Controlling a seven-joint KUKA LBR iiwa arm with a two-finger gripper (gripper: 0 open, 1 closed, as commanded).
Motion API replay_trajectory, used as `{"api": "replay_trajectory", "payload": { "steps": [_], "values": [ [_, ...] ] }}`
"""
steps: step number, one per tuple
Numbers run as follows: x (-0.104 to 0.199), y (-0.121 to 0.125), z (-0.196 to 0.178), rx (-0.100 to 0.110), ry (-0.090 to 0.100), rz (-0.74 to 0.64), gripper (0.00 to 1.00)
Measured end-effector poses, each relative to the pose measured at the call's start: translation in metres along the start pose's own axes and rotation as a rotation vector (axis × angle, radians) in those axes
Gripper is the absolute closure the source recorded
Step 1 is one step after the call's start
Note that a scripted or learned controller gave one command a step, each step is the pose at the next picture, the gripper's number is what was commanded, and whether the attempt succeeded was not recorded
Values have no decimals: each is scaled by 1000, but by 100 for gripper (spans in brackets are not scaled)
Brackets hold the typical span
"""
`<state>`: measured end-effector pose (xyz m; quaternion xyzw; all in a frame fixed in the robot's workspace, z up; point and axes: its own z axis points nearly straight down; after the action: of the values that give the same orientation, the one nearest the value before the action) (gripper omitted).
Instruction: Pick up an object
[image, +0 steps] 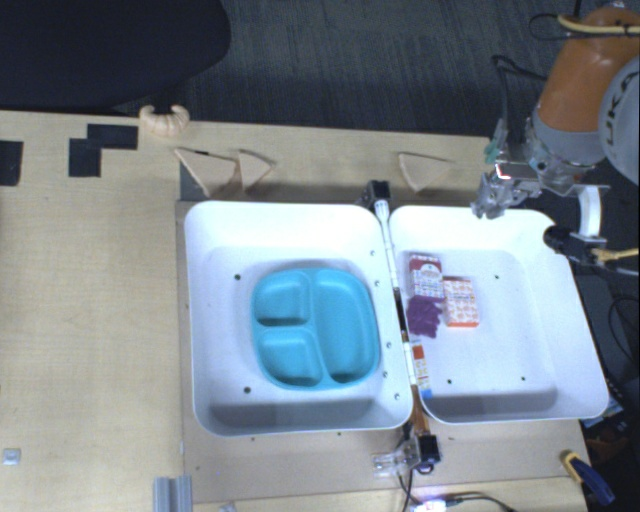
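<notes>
The packets (441, 297) lie flat near the left wall of the right bin (560, 330), thin and probably light, slippery; best pinched across an edge. The gripper (497, 196) hangs above that bin's back rim, well apart; its grip I cannot tell

Both white bins (505, 395) are seen as smooth plastic with a soft sheen. The blue divided tray (316, 326) at centre left looks like glossy moulded plastic. The bench (90, 330) appears to be matt pale wood (light-grained). The small packets (441, 296) look like printed paper or foil.
</notes>
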<state>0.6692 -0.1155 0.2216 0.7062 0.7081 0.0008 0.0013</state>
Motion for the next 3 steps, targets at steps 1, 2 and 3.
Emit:
{"api": "replay_trajectory", "payload": {
  "steps": [1,2,3],
  "values": [
    [-4,0,-18,-2,0,0,100],
    [4,0,-3,-1,0,-3,100],
    [-33,-2,-27,-2,-1,0,100]
  ]
}}
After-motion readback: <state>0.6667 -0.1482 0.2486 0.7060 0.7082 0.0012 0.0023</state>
